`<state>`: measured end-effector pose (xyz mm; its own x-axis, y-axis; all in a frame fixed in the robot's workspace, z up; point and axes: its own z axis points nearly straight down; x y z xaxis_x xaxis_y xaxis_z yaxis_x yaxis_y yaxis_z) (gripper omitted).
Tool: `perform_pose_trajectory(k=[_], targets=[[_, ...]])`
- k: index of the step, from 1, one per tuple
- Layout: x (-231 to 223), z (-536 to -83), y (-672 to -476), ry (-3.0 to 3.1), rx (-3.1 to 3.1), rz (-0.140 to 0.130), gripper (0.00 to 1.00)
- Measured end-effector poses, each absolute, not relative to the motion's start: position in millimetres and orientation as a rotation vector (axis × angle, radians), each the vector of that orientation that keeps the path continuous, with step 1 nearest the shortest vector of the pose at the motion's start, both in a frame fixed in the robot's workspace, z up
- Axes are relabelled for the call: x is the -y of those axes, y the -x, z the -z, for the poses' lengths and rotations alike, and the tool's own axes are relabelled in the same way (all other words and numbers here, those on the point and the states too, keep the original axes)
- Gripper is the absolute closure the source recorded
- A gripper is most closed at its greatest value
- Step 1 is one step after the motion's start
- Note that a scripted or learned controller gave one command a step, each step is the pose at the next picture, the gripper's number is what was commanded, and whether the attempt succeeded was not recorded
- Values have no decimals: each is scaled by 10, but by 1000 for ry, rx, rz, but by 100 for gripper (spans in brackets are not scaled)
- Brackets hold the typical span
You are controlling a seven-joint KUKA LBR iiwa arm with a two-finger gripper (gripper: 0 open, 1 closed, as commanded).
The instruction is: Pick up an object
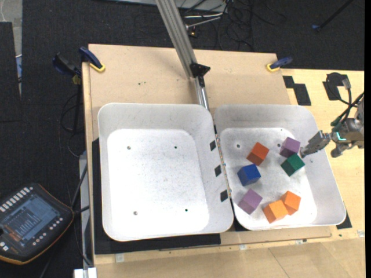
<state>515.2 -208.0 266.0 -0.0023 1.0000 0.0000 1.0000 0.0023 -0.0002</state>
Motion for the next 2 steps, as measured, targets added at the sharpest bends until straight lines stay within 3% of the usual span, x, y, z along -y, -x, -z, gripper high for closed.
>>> perform_pose_trajectory(k=[1,2], targets=[[2081,-2662,-5153,2221,2223,0,0],[2059,-2211,-5093,2220,2219,-3,0]])
